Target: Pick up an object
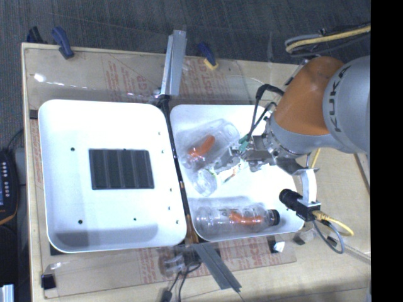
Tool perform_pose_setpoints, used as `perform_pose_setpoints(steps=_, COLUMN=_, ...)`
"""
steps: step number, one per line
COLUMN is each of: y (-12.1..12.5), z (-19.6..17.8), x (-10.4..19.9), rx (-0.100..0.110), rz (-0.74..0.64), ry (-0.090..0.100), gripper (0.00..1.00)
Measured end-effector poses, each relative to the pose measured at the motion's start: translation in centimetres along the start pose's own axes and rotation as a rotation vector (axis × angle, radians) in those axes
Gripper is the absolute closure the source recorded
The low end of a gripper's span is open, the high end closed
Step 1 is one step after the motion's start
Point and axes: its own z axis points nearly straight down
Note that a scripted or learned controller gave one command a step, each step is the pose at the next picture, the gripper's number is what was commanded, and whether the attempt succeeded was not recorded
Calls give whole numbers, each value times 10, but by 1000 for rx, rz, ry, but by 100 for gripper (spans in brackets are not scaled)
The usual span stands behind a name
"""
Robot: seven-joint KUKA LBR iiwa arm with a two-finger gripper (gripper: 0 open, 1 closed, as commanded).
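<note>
In the right bin (277, 187) lie two clear plastic bottles. One bottle (208, 145) with something orange inside sits at the bin's upper middle. The other bottle (236, 218) lies along the near wall, also with orange inside and a dark cap at its right end. A small clear cup-like piece (205, 181) rests between them. My gripper (238, 156) reaches in from the right and hangs low over the bin's middle, just right of the upper bottle. Its tips are tangled with clear plastic, so its state is unclear.
The left bin (63, 168) holds a dark ribbed rectangle (121, 168) on its floor. A metal bar (172, 61) rises at the back between the bins. Blue clamps (62, 41) hold the board's far edge. Cables (327, 222) lie right of the right bin.
</note>
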Motion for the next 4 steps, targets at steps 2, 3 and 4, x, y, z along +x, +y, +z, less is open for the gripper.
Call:
perform_pose_setpoints(steps=2, y=-16, z=120, x=13, rx=-3, rz=-169, ry=0, gripper=0)
perform_pose_setpoints(steps=3, y=34, z=115, x=34, rx=-12, rz=-80, ry=-17, gripper=0)
perform_pose_setpoints(steps=4, y=2, z=93, x=-15, rx=-7, rz=-64, ry=-2, gripper=0)
